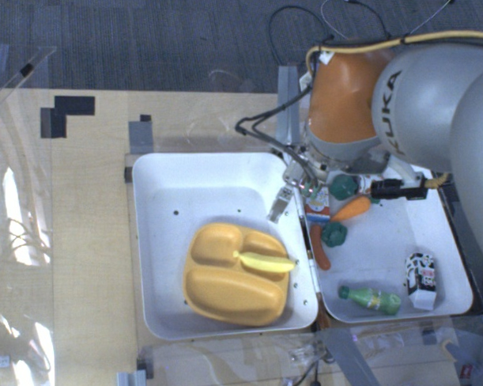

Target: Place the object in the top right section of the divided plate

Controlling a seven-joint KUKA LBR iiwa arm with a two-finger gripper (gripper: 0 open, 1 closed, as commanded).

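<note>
The grey arm with its orange band (341,98) is reaching in from the right, and its two-finger gripper (283,201) is hanging over the right edge of the left shallow white bin (160,231). Whether its fingers are open or closed cannot be told, and nothing is showing between them. The yellow plastic divided plate (229,280) is lying in the left bin, and a small yellow banana (268,262) is resting on its right side, across the ridge between sections. The right white bin (455,295) is holding an orange carrot (351,210), a dark green round piece (334,235), a green bottle (372,299) and a black-and-white carton (422,277)
</note>
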